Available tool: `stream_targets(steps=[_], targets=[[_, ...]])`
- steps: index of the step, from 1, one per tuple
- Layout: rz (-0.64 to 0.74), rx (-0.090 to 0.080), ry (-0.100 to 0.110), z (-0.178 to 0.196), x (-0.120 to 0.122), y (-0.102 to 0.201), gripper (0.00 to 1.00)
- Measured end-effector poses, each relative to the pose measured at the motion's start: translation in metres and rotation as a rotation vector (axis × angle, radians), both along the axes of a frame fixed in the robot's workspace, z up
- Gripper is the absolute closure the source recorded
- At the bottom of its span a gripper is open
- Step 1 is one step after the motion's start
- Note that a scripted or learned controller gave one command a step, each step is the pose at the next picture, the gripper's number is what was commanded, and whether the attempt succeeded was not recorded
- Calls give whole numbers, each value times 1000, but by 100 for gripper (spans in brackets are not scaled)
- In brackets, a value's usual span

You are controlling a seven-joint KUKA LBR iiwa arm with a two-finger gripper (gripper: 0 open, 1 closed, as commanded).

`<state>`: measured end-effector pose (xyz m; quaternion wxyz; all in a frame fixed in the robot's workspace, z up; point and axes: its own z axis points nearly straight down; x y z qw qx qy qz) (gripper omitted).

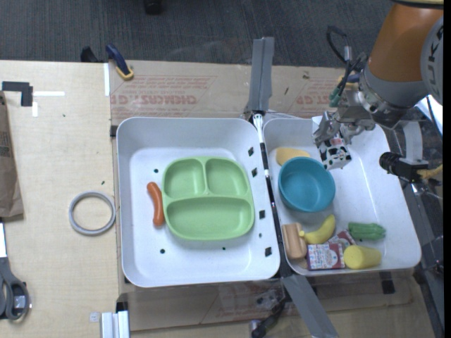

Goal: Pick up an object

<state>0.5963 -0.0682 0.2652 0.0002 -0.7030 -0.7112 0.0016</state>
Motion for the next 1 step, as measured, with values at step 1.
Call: stream_targets(steps=[1], targets=[[19,0,0,-1,8,36,100]])
